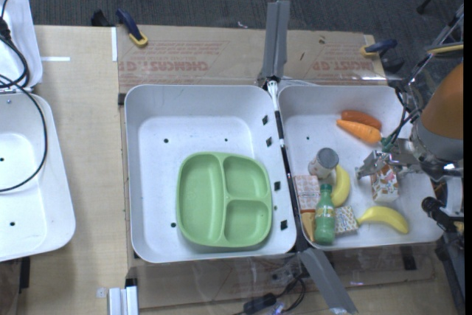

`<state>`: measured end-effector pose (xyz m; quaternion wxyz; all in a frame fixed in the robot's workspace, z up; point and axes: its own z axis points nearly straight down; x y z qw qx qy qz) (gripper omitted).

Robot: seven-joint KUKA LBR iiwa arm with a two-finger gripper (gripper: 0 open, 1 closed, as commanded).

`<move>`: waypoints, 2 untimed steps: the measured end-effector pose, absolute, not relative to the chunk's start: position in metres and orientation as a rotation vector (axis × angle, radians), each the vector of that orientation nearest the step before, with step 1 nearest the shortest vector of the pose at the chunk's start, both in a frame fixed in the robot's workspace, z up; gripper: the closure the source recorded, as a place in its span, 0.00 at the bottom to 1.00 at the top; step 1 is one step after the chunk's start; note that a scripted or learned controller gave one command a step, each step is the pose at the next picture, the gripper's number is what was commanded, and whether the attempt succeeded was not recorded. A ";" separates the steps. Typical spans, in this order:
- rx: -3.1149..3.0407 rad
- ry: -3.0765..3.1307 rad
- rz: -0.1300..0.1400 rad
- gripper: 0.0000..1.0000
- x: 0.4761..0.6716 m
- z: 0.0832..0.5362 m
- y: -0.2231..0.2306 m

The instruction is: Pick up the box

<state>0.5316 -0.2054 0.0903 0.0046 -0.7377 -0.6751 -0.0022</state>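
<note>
Cardboard, thin and light, so the small carton (385, 184) could crush; better pinch its flat side walls. It's white with reddish print, gable-topped, upright near the right bin's (295, 96) right wall, above a banana (383, 217). Gripper (372, 167) hovers at its top-left; I can't tell whether it has closed on anything.

The arm (442, 111) reaches in over the right bin's (310, 111) right rim, wrist bent down, its tool (380, 167) low inside that bin's right half.
</note>
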 end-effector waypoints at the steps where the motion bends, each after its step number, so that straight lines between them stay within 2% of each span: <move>1: -2.457 -1.958 0.001 0.00 0.574 0.092 -0.135; 2: -2.616 -1.740 0.004 0.00 0.626 0.097 -0.097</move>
